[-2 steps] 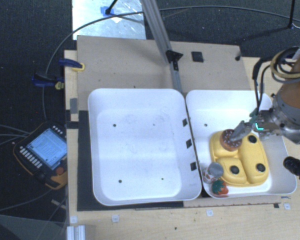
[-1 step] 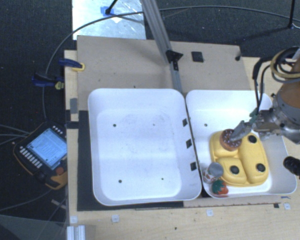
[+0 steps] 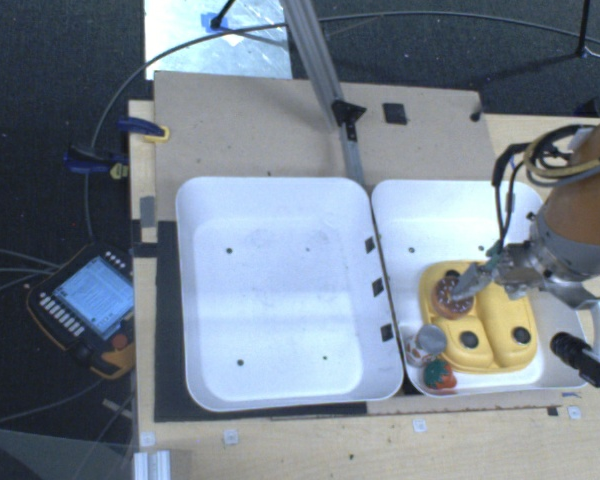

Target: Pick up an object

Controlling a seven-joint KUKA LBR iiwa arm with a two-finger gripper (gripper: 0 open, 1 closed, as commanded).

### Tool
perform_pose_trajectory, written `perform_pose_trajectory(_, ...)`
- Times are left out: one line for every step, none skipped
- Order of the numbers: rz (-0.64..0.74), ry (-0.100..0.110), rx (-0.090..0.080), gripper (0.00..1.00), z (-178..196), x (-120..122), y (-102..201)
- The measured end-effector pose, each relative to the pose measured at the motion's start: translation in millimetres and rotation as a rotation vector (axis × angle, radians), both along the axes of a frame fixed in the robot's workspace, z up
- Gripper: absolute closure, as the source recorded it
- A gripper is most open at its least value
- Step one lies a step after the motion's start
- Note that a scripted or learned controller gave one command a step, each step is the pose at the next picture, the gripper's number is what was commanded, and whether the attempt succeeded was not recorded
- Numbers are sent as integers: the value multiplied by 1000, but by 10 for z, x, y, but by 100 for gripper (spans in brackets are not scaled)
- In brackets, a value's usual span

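Note:
A yellow plastic toy (image 3: 490,325) with round dark knobs lies in the right bin (image 3: 420,218), toward its front. A small grey piece (image 3: 427,340) and a red-and-green piece (image 3: 437,373) sit at the bin's front left corner, beside the yellow toy. My gripper (image 3: 472,283) reaches in from the right and hangs low over the toy's upper left part, near a brownish round knob (image 3: 448,293). The grey wrist and its cables hide how the tips stand, and I cannot tell whether they touch the toy.
The left bin (image 3: 270,288) adjoins the right one, joined by black clips along the shared wall. A slanted metal pole (image 3: 315,53) crosses the back of the bench. A teach pendant (image 3: 85,303) lies on the floor at left.

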State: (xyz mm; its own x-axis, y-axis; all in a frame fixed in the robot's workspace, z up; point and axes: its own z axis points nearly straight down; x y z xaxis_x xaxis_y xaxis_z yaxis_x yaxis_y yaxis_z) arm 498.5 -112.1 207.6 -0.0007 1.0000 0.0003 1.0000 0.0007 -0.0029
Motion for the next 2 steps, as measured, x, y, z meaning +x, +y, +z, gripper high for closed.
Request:
perform_pose_trajectory(0, -3, 0, 0, -588, 74, -30)
perform_pose_trajectory(1, -13, 3, 0, -1142, 74, -18)
